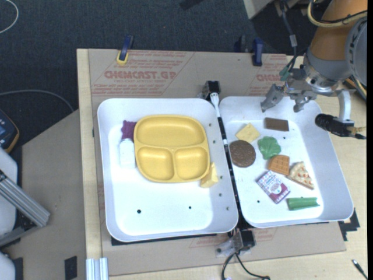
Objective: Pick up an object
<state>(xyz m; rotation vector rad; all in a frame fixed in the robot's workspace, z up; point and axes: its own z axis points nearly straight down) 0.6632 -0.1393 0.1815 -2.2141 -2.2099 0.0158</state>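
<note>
Brown chocolate bar [276, 124], flat and rectangular, lies below the spread, unladen end effector [286, 101].

Board print, far left of the gripper [287, 100]: red "CHEMCAST GP" on the brown board [145, 73].
Board print, just behind the gripper: partial red letters, unreadable.
</note>
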